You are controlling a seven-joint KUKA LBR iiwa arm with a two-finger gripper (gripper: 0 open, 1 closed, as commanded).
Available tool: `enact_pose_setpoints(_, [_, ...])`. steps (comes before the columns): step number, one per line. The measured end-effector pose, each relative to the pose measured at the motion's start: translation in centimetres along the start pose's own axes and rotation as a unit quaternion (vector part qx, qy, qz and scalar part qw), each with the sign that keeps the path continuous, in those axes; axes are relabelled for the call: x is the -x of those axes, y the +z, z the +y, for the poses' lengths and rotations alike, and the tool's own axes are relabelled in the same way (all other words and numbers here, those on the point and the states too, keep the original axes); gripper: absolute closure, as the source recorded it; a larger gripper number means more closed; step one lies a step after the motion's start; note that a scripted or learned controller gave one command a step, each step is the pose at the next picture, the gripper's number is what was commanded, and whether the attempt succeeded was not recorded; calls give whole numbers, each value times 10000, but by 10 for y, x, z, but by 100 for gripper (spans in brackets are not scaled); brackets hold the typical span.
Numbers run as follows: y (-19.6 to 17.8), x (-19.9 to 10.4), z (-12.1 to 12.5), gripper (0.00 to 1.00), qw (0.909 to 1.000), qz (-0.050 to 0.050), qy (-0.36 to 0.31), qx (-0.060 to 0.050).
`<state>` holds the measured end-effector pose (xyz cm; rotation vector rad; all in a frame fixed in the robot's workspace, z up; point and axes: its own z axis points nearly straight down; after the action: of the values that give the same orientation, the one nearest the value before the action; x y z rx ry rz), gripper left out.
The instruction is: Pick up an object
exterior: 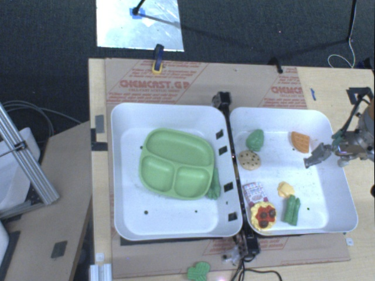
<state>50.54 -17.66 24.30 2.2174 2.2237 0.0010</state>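
Observation:
The right bin [328,215] holds several toy foods. A green leafy piece [255,139] and a chocolate-chip cookie [249,160] lie near its left wall. An orange wedge [300,141] lies at the back right. Toward the front are a red-and-white packet [253,191], a small yellow piece [285,189], a green vegetable [291,209] and a yellow piece with red dots [265,214]. My gripper [322,156] hangs over the right side of this bin, just right of and below the orange wedge. Nothing shows in its grasp.
The left bin [126,215] holds a green divided plate [176,163] with a green scrap [215,183] at its right edge. A black divider [228,157] runs between the bins. A green toy [199,270] lies off the bench front.

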Motion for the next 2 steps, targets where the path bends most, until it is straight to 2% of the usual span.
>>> enact_pose_setpoints(1, [-50, 32, -15, 0, 10000, -21, 17, 30])
enact_pose_setpoints(2, [-59, 30, -13, 100, 10000, -15, -12, 36])
